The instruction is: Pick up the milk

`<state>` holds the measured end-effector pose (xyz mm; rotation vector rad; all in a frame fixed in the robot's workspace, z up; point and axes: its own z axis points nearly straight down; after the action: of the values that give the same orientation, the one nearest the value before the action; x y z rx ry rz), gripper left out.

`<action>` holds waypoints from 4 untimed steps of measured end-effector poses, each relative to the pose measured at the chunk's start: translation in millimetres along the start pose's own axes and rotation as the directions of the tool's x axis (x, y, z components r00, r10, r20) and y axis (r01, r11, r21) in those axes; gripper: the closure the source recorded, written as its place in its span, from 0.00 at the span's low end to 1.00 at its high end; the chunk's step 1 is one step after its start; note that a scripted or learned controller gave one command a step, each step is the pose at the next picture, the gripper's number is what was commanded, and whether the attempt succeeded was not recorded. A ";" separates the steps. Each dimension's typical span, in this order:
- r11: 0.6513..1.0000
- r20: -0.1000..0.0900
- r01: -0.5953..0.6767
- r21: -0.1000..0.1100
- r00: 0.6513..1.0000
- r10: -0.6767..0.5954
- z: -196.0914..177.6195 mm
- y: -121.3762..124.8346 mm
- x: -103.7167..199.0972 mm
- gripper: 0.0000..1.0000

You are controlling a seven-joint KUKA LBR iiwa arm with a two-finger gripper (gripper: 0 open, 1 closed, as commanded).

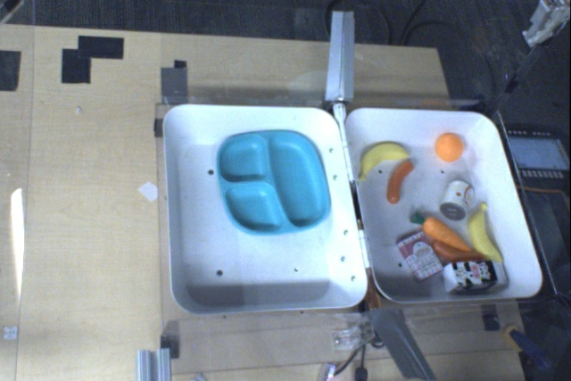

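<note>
The milk [470, 276] is a small white carton with black patches. It lies on its side in the front right corner of the right bin [513, 178]. A carrot [444, 234] lies just behind it, and a banana [483, 232] rests along the bin's right wall close to the carton. A red and white packet [416, 252] sits to the carton's left, nearly touching it.
Further back, the right bin also holds a small can [456, 199], an orange [450, 146], a reddish sausage [399, 180] and a second banana [382, 156]. In the left bin [192, 219] sits a blue divided plate [272, 179]. A metal post [341, 58] stands behind the bins.
</note>
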<state>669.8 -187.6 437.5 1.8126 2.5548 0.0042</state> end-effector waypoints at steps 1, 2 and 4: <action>1.000 0.006 0.008 -0.008 1.000 -0.007 -14.0 2.4 1.6 1.00; 1.000 0.012 0.015 -0.016 1.000 -0.015 -27.8 4.5 3.1 1.00; 0.999 0.025 0.028 -0.031 0.999 -0.027 -55.6 8.2 5.7 1.00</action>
<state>675.1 -179.4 493.1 1.7554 2.5478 0.0216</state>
